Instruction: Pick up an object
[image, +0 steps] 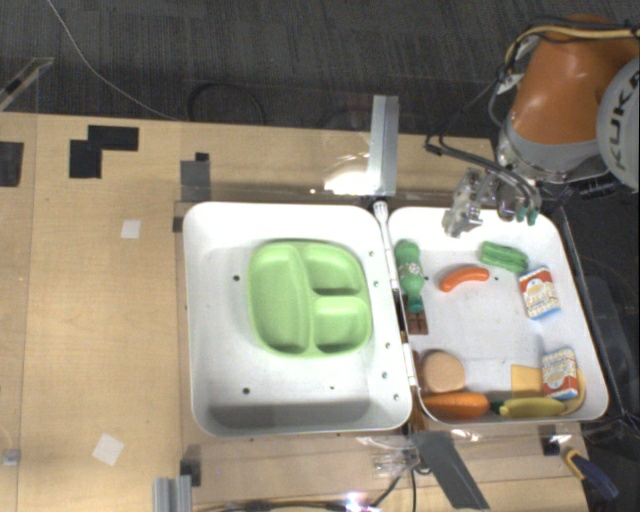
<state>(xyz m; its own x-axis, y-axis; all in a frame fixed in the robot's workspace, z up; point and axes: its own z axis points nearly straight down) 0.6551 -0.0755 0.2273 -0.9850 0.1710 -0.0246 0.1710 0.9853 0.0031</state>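
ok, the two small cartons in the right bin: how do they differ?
1. Place: the upper carton lies near the bin's right wall, apart from other items; the lower carton sits by the near right corner, touching an orange block, with a yellow banana-like piece just below.
2. Pose: the upper one is tilted slightly; the lower one sits squarer.
Shared: both small, white with red and blue print, similar size.

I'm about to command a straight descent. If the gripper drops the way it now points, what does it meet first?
Probably bare floor of the right bin at its far edge. The gripper hangs over that corner, with the green pickle and orange sausage lying nearer the camera, seemingly off its line. Depth is unclear from one view.
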